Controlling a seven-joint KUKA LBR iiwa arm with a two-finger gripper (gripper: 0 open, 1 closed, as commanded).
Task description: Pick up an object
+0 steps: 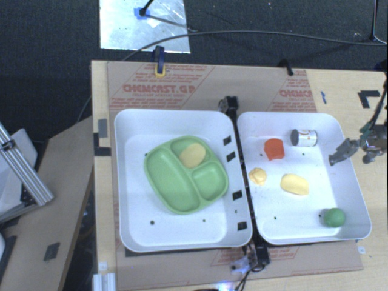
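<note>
- The gripper (354,150) sits at the right edge of the right bin (348,190). Its fingers look spread apart, with nothing between them.
- The closest thing to it is a small can (304,138) lying on its side near the back of the right bin.
- The can looks hard, light and smooth. It may roll, so it is best to pinch it across its round middle.
- An orange block (274,149), two yellow lumps (295,184) (258,176) and a green ball (333,217) lie in that bin too.
- A green plate (182,180) with a yellow lump (193,155) sits in the left bin (130,180).
- The brown board (200,83) says "CHEMCAST GP" in red letters. The can's label is too small to read.
</note>
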